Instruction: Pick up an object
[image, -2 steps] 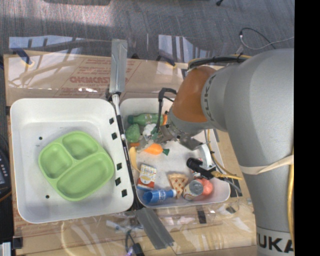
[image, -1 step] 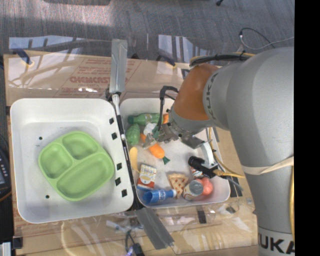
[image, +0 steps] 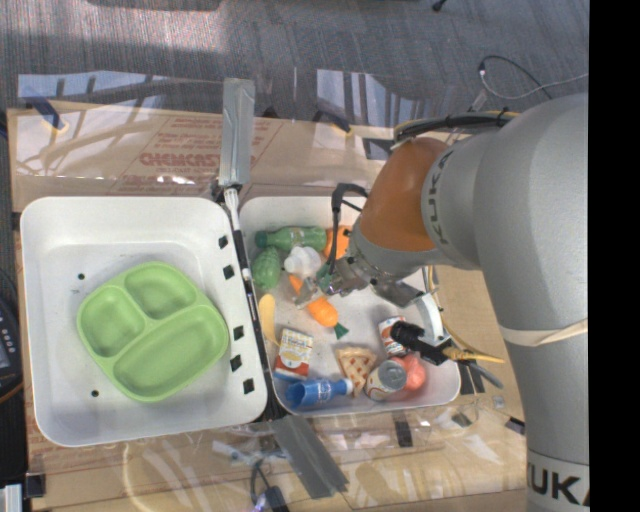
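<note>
The arm (image: 500, 190) takes up the whole right side, a big grey elbow with its orange band bent down over the right bin (image: 440, 392). The left bin (image: 40, 300) beside it carries just a green divided plate (image: 152, 330), well away from the action.

The right bin is crowded. Green toy vegetables (image: 285, 240) lie along the far side, a yellow piece (image: 266, 315) rests against the left wall, and nearer me sit a small carton (image: 294, 350), a blue bottle (image: 318, 391), a pizza slice (image: 354, 362), a can (image: 391, 376) and a red piece (image: 415, 375).

The gripper (image: 330, 282) is down in the middle of the pile, just above an orange carrot-shaped toy (image: 323, 312), with a white lump (image: 300, 263) touching or almost touching its far side. Whether the jaws are apart or together, I cannot tell; the wrist covers them, and nothing is plainly between them.

The carrot looks like the likeliest target. My worry is the crowding: a closing finger could land on the white lump or the carrot's taper and squirt it sideways, or pinch two things and drop both on the lift.
</note>
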